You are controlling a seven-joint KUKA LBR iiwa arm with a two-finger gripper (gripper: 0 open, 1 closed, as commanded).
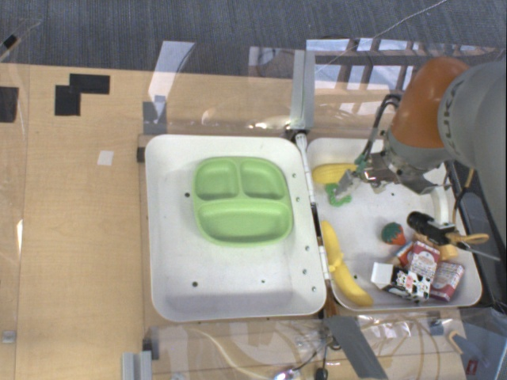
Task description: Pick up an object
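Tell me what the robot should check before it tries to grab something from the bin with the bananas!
1. Gripper is over the right bin: ok.
2. A thing sits below it, a small green object: ok.
3. Fingers already hold something: cannot tell.
4. Yellow banana lies close beside the gripper and might get bumped: not ok.
5. Long banana lies away from the gripper: ok.
6. Green tray sits in the left bin, out of the way: ok.
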